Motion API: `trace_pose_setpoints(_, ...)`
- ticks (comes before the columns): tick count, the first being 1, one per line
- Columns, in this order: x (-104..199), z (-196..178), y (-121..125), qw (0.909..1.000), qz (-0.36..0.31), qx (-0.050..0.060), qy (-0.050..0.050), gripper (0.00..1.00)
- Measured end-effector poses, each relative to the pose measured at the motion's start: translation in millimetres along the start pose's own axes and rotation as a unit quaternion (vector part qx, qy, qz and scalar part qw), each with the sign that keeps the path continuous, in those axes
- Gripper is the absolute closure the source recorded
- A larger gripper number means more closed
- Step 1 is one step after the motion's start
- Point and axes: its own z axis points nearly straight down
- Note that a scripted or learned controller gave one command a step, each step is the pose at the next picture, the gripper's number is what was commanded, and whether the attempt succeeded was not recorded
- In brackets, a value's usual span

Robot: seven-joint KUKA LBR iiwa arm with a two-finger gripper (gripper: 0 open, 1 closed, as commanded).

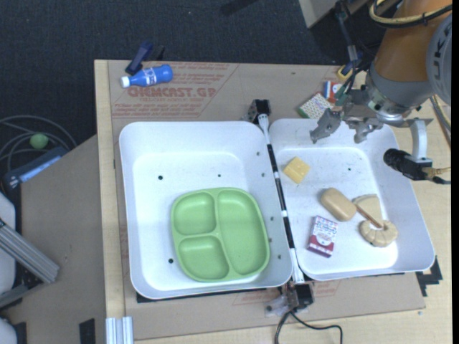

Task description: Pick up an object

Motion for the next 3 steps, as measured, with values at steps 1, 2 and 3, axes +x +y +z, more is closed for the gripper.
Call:
trace_pose_setpoints(1,-28.3,133.3,-46.5,1.0000,0.001,0.000,0.000,0.00)
trace_pose_setpoints(2,-9.7,133.6,-83.3,1.0000,0.001,0.001,0.000,0.00)
trace_pose_setpoints(3,-7.3,133.2,-99.9,1.0000,0.000,0.001,0.001,0.00)
